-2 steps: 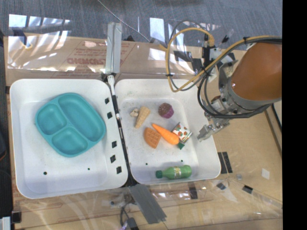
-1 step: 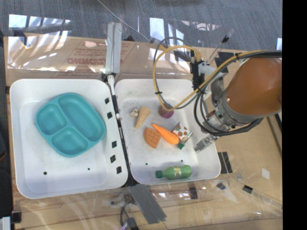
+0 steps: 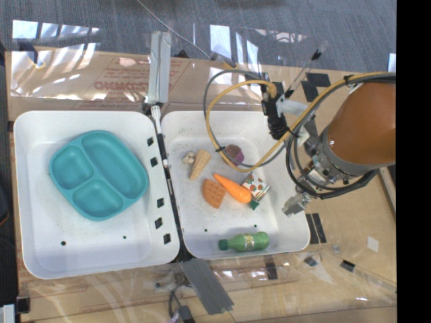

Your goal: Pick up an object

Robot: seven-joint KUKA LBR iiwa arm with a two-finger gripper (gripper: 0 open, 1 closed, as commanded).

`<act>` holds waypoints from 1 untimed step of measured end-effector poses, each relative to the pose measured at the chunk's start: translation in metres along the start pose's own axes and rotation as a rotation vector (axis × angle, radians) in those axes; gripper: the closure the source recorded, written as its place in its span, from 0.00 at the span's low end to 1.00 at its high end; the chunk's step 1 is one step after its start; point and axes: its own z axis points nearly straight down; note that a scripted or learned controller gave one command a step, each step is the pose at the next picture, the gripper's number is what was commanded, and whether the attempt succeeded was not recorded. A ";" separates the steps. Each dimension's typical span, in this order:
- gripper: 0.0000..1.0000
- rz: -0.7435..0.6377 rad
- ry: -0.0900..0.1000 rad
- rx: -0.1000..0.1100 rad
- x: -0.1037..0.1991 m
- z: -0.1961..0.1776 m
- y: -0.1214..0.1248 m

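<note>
Over the right bin, at its 3 o'clock rim: the gripper, hanging below the orange-banded arm. Cannot tell whether open or closed; no sign of anything held.

Nearest candidate, by the look of it: a small colourful carton, between 9 and 10 o'clock from the gripper, near the bin's right wall. Touching or just beside it at 9 o'clock, a carrot, long axis running 10 to 4 o'clock, thick end toward the carton. Against the carrot's 9 o'clock side, a waffle piece.

At 8 o'clock from the gripper, a green bottle, lying flat along the bin's 6 o'clock wall, long axis 3 to 9 o'clock, apart from the rest and probably the cleaner grasp.

Farther off toward 10 o'clock: a purple piece and an ice-cream cone. Looped over the bin's 1 o'clock corner, yellow and black cables. In the left bin, well apart, a teal divided plate.

Likely hindrance: the crowding of carton, carrot and waffle, and the closeness of the right wall.
</note>
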 end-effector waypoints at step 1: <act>1.00 0.162 -0.003 -0.006 0.000 0.011 0.002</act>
